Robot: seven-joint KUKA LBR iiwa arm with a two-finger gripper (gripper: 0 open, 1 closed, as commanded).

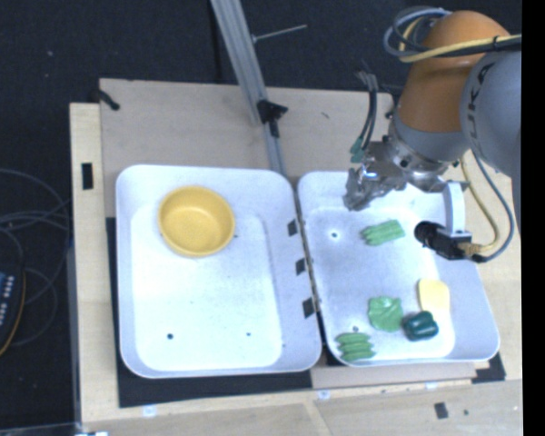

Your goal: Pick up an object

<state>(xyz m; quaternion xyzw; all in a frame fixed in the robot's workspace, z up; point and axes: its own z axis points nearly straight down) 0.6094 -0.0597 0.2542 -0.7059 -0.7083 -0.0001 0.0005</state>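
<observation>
The approach is judged in hand: the gripper (pixel 361 189), its state impossible to tell, is poised over the right bin (pixel 331 271) just far-left of the green piece (pixel 382 233), so a short descent onto it is called for.

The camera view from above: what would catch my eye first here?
Probably the yellow bowl, alone in the left bin. Next, the arm's orange band at upper right, with the gripper over the right bin's far corner. That bin holds small green pieces and a yellow block.
</observation>
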